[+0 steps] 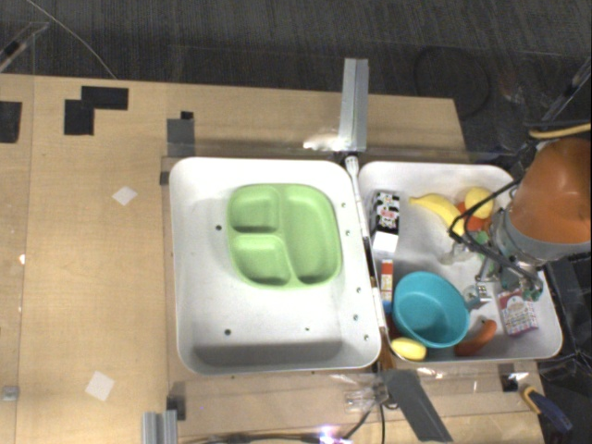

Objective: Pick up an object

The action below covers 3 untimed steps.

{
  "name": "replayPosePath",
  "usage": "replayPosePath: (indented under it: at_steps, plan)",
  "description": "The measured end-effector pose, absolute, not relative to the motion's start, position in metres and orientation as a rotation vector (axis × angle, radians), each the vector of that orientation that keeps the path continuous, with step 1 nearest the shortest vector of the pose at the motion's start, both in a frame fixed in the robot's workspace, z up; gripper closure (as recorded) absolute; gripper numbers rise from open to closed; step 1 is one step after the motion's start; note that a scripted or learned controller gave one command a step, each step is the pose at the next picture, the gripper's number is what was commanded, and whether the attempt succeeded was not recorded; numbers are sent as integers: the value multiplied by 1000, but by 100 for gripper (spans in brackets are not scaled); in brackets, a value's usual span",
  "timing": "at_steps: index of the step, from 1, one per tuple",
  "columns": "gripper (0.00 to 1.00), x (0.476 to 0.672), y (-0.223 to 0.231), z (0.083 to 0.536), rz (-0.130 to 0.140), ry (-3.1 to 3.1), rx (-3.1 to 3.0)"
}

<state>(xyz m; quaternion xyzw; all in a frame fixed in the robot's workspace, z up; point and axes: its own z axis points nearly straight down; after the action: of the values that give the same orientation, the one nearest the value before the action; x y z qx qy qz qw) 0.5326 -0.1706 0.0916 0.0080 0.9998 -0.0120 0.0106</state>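
At right of frame, gripper (488, 276), jaw state indiscernible, hangs over the cluttered right bin (435, 176) beside the teal bowl (429, 309), placed for a pick.

The bench (83, 276) is seen to be made of pale, matt wood. Both white bins (199, 248) look like smooth plastic. The green tray (282, 234) and the blue bowl (430, 308) are made of smooth, slightly shiny plastic.
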Motion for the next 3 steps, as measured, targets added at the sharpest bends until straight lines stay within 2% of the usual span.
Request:
replayPosePath:
  at_steps: [1,2,3]
  plan:
    - [0,592,-123,89,0,3123,124]
    - [0,555,-145,102,-8,3034,480]
    - [0,535,-193,90,-7,3078,532]
